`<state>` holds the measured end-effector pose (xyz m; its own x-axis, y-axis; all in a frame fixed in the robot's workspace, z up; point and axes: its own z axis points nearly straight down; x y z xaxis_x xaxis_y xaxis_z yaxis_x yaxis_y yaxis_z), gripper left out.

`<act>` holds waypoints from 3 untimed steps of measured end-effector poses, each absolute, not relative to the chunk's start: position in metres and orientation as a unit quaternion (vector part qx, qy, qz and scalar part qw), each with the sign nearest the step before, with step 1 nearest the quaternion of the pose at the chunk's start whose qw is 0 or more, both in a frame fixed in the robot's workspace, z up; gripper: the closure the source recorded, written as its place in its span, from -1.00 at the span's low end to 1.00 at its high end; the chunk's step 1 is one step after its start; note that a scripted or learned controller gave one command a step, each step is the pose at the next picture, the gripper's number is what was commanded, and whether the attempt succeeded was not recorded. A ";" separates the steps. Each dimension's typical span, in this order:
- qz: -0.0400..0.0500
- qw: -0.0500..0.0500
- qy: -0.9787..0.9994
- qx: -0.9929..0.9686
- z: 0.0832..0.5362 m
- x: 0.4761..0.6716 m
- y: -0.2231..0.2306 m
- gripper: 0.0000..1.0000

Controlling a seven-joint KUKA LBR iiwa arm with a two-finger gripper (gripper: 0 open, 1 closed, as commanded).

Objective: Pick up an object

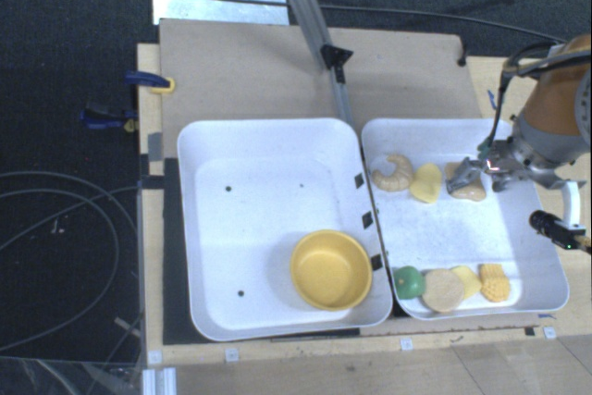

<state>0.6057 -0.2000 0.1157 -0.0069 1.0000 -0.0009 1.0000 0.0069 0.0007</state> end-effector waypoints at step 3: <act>0.001 0.003 0.710 0.705 0.148 0.604 -0.200 1.00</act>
<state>0.6043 -0.1995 0.1480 -0.0069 1.0000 -0.0018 1.0000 0.0069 0.0056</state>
